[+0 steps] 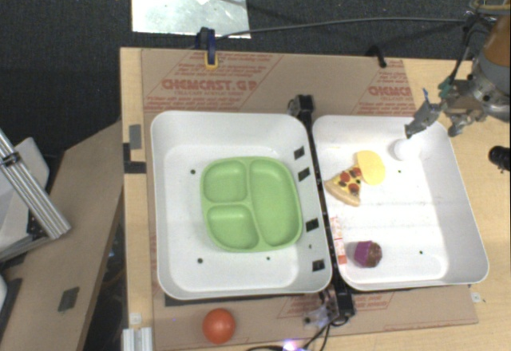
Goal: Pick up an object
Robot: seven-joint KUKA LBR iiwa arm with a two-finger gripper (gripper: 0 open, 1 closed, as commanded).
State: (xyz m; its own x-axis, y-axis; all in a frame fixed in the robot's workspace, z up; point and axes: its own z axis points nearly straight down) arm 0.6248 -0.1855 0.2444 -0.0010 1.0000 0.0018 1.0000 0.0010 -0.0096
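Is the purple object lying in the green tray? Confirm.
No, the purple object lies in the right bin, near its front left corner, while the green tray sits in the left bin.

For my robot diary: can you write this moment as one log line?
gripper: open, holding nothing | over right bin far corner | pizza slice, purple object: untouched

The arm (493,46) runs off the right edge, only its wrist end showing. The end effector (437,124) is small and dim against the worktop (239,74). A small white thing (397,150) by the bin's back wall is too faint to name.
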